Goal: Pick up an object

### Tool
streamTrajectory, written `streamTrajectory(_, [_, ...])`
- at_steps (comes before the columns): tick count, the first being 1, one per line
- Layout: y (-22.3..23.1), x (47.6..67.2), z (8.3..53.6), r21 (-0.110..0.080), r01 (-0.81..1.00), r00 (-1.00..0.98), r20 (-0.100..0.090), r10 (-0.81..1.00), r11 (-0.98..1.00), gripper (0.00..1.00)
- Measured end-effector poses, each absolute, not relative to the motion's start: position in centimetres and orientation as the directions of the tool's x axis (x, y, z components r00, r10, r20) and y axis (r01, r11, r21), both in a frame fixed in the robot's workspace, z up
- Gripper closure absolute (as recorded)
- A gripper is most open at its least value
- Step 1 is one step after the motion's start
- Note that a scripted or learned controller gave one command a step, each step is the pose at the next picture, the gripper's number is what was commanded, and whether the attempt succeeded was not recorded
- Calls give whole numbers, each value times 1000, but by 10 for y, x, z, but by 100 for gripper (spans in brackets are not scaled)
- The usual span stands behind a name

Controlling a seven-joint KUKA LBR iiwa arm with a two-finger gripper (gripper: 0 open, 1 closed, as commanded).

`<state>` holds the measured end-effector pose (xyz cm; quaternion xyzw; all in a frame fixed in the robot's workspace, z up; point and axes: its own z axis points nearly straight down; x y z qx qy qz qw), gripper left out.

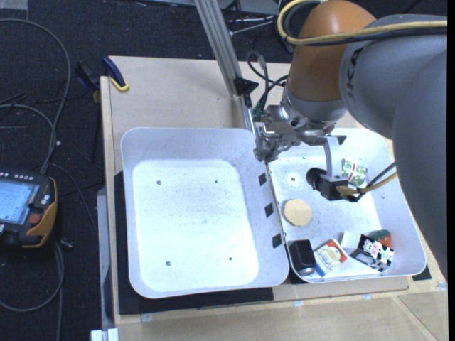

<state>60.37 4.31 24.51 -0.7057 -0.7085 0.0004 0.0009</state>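
A pale wooden bench (170,91) stands on a dark carpeted floor and bears two shallow white bins side by side. All the loose things are in the right bin (370,215).

Along its near rim lie three things in a row. A black rectangular block (302,256) sits in the near left corner. An orange-and-white packet (330,253) is just beside it. A small black, white and red item (375,249), too small to make out, lies towards the near right.

Farther in, a round tan disc (297,212) lies flat by the wall shared with the left bin (192,212), apart from the row. Beyond it and to the right, a green-and-white packet (353,170) lies under the arm.

The gripper (270,148) hangs over the far left corner of the right bin, at the shared wall. The disc is the thing closest to it, on the camera's side and clear of it. The packets and block lie well apart from it. Whether the gripper is open or closed cannot be told. The arm's bulk covers the bin's far right part.

On the bench's far left corner lies a blue-and-yellow clamp (116,74). An aluminium rail (220,41) slants away behind the bins. A teach pendant (21,208) lies on the floor to the left.
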Motion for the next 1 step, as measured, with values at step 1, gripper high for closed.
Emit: streamTrajectory(1, [87,623,243,0,1000,-3,0,1000,3,100])
